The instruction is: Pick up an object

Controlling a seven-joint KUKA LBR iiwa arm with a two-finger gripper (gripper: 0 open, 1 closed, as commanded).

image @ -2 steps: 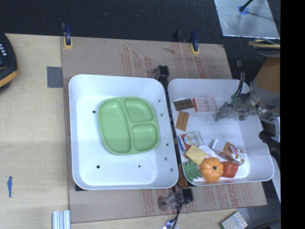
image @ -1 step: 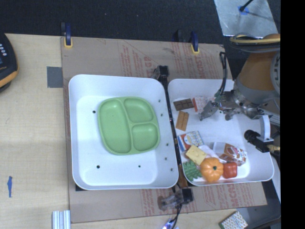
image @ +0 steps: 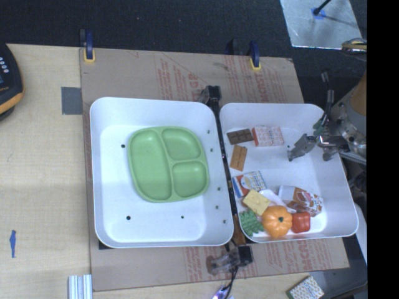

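My gripper (image: 313,152) hangs over the right side of the right bin (image: 340,185), reaching in from the right edge. Its two dark fingers are spread open with only white bin floor between them. To its left lie a brown chocolate bar (image: 240,136), a pink and white packet (image: 268,135) and a tan cracker (image: 238,157). Toward the bin's front sit a yellow cheese wedge (image: 255,202), an orange fruit (image: 277,221), a red piece (image: 300,222), a green leafy piece (image: 250,222) and a brown and white wrapper (image: 305,200).
The left bin (image: 112,223) holds a green divided plate (image: 168,163). A small printed packet (image: 252,180) lies by the right bin's left wall. Blue clamps (image: 89,45) pin the cardboard sheet at the back. A dark device (image: 7,76) sits at the far left.
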